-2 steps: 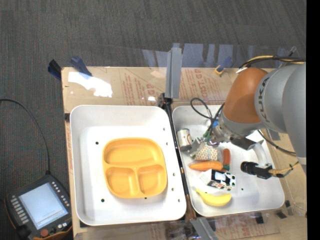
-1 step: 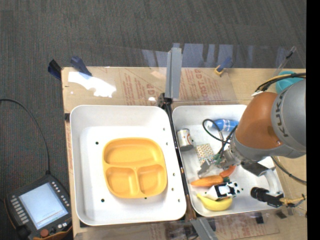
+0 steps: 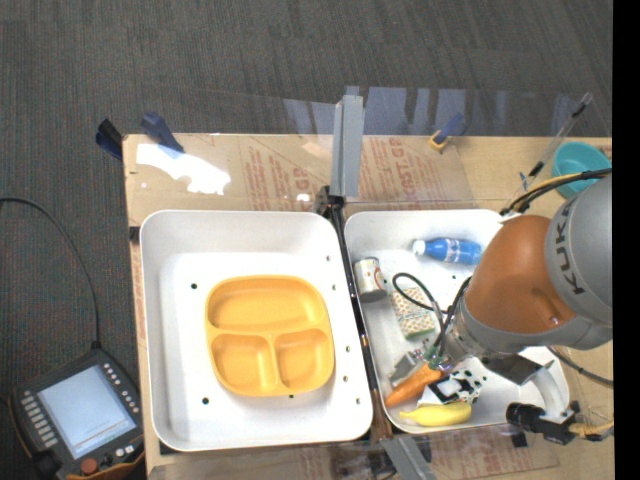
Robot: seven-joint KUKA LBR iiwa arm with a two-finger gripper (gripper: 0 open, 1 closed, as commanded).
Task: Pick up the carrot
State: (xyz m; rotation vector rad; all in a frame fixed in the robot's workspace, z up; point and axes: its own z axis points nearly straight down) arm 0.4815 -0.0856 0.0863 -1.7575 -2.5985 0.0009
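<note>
Low in the right bin (image 3: 520, 420), near its left wall, the carrot (image 3: 413, 387) lies just beside the banana (image 3: 445, 414), tool (image 3: 432, 360) touching its far end, grip state unreadable; best to straddle the carrot's mid-length, clear of the banana.

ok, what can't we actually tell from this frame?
- Gripper: open or shut unreadable in the camera view; the arm's orange band hangs over it.
- Carrot: right end hidden by the gripper, so contact is unclear.
- Banana: top edge partly covered by a black-and-white item.
- Silver can: label too small to read.
- Teal object: cut off at the right.
</note>
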